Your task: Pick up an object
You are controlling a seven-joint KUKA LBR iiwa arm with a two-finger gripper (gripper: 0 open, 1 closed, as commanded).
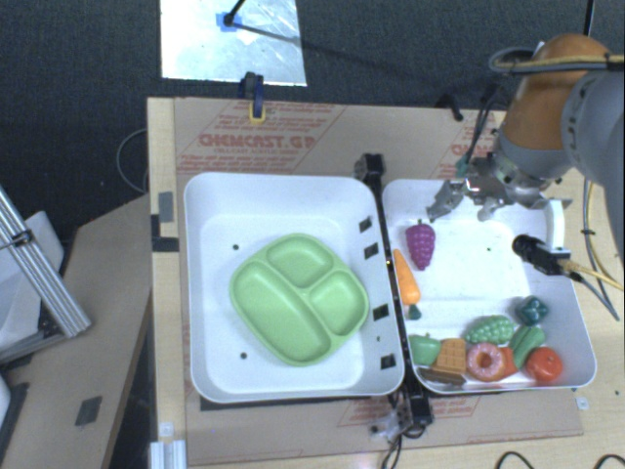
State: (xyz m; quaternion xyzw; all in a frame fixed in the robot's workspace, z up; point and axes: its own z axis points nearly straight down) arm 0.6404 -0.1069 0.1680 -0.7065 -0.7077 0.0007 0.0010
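Camera view. The end effector [467,198] hangs over the upper part of the right bin [488,262], its two fingers spread apart and nothing between them; one finger [441,203] slants toward the bin's middle, the other points toward the arm side. The arm [562,106], grey with an orange band, enters from the right.

The nearest candidate is the grapes [421,243], a purple toy bunch lying just below and left of the open fingers, apart from them and clear of its neighbours. It is judged light, rigid plastic with a knobbly surface that should give the fingers some purchase; the best hold is across its narrower width, near the middle of the bunch.

The carrot [405,279] lies along the divider side of the same bin, close to the wall, which would likely crowd one finger. A cluster sits along the bin's near edge: a doughnut [485,361], a tomato [545,363], a waffle-like piece [449,357] and several green items, touching or nearly so; these are judged harder to isolate. A dark teal item [532,310] sits by the right wall.

The left bin [210,262] holds a green tray [298,299] with three compartments, each bare.

Both bins are smooth white plastic, on which light toys may slide if nudged. They rest on a bench [293,130] covered with printed cardboard; dark carpet lies beyond, with a reflective sheet [232,27] taped down at the far side.
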